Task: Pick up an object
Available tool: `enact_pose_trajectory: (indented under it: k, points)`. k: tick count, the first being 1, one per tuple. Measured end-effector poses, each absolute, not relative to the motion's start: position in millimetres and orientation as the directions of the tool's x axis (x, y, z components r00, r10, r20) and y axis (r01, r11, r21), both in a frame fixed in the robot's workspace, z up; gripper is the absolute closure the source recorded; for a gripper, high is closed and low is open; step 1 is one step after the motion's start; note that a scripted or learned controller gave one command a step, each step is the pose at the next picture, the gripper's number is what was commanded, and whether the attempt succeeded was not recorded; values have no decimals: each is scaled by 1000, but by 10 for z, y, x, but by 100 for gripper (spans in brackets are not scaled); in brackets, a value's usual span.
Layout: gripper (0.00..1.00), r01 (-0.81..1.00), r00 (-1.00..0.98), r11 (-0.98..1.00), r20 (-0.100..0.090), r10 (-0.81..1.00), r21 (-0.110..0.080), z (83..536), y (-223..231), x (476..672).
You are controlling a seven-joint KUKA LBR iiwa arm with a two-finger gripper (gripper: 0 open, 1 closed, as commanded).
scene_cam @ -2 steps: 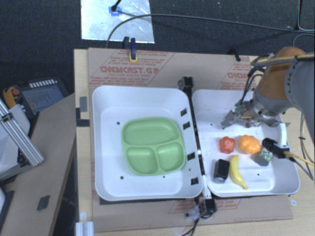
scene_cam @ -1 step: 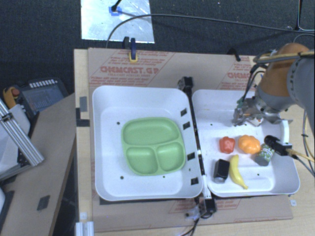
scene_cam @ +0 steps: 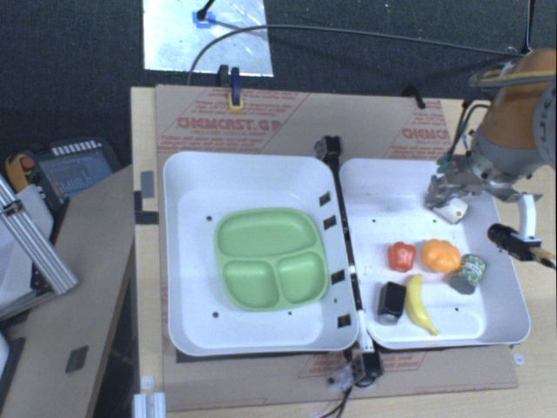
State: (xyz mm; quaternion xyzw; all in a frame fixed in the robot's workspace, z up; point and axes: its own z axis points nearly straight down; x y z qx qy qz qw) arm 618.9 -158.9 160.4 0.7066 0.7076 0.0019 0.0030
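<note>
My gripper (scene_cam: 448, 200) hangs over the far part of the right bin (scene_cam: 505, 325), above bare white floor. Nearer the front of that bin lie a red pepper-like piece (scene_cam: 401, 255), an orange fruit (scene_cam: 440, 255), a yellow banana (scene_cam: 421, 303), a black block (scene_cam: 392, 301) and a small green-and-white can (scene_cam: 470, 273). The orange is the closest of them, a short way in front of the gripper. Nothing shows in the gripper's grasp.
The left bin (scene_cam: 187, 233) holds a green divided plate (scene_cam: 268, 258). A black-clipped divider (scene_cam: 341, 233) runs between the two bins. A cardboard sheet (scene_cam: 287, 116) lies under both, and a side table with a pendant (scene_cam: 74, 172) stands at the left.
</note>
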Motion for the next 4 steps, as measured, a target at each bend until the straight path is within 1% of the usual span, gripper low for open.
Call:
enact_pose_trajectory:
  k: [1, 2, 3, 4]
  points:
    - [100, 1000, -4, 4, -2, 1000, 6, 2049, -1588, 6238]
    - [100, 1000, -5, 5, -2, 1000, 8, 2598, -1591, 6256]
    - [100, 1000, -8, 8, 0, 1000, 3, 2470, -1058, 6361]
    - [100, 1000, -10, 10, 1, 1000, 2, 2395, -428, 6398]
